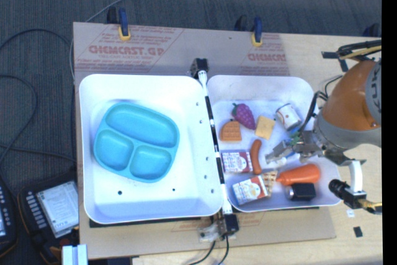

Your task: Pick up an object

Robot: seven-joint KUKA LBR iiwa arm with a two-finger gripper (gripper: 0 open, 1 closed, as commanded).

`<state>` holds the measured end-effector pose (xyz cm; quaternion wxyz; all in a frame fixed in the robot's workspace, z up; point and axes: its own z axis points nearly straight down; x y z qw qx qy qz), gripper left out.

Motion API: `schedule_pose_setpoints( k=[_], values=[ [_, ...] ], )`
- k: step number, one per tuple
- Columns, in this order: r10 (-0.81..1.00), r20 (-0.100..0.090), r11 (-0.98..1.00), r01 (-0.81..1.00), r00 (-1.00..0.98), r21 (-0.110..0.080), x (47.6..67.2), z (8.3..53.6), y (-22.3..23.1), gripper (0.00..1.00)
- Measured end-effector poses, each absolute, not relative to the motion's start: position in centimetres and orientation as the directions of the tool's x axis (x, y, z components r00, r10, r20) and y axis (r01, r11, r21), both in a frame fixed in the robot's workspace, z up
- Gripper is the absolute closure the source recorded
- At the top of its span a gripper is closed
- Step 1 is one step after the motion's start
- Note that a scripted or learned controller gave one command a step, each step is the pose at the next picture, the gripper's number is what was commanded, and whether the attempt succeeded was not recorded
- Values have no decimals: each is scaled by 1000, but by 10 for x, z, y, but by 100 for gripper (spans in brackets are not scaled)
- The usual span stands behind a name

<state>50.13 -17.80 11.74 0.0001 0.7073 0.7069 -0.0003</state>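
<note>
The right bin [260, 79] holds several toy foods: purple grapes [244, 113], an orange waffle piece [231, 131], a yellow cheese wedge [265, 127], a white can [287, 115], a red sausage [256, 156], two small cartons [236, 162] [249, 190], an orange carrot [299, 174] and a black block [303, 192]. My gripper [277, 154] hangs low over the bin's right half, just right of the sausage and above the carrot. Its fingers point left and stand open, with nothing between them.
A blue divided plate [136, 141] lies in the left bin [87, 133]. The grey and orange arm [350, 112] covers the right bin's right rim. Clamps [256, 31] sit at the board's far edge, and cables [25, 133] run on the floor at left.
</note>
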Motion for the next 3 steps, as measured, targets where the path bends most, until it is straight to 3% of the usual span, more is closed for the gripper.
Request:
schedule_pose_setpoints(
  k=[1,2,3],
  values=[
    [1000,-6,-2,1000,2,9,486,88,-122,0],
    [1000,-5,-2,1000,2,12,488,99,-122,100],
    [1000,-5,-2,1000,2,11,487,98,-122,0]
  ],
)
